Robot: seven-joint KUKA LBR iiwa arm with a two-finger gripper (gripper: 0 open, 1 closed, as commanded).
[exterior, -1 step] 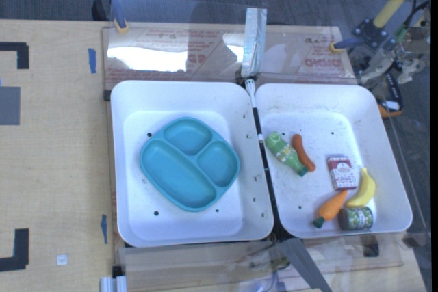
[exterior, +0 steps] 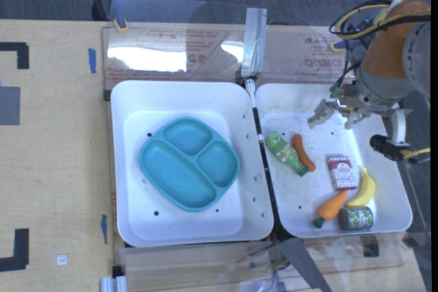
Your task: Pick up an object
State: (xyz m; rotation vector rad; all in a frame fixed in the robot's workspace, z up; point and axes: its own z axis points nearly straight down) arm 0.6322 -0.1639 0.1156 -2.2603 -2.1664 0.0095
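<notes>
We see the grey arm with its orange band (exterior: 387, 44) reaching in from the right, its wrist bent down over the far right part of the right white shallow bin (exterior: 383, 232). The two-finger metal gripper (exterior: 337, 115) hangs above the bare white floor of that bin, near its back edge, and its fingers (exterior: 319, 114) are spread apart with nothing between them — they grasp no object. All the small things lie in this right bin, closer to the front than the gripper: a green plastic bottle (exterior: 286, 154) lying tilted, just beside it an orange-red sausage-shaped toy (exterior: 303, 152), then a small red and white carton (exterior: 342, 171), a yellow banana (exterior: 365, 189) next to the carton, an orange toy carrot with a green end (exterior: 331, 207), and a green-labelled can (exterior: 356, 218) touching the banana's lower end. The gripper is well apart from each of them. In the left white shallow bin (exterior: 130, 106) we see a turquoise plastic plate with three compartments (exterior: 189, 162), lying flat in the middle.
</notes>
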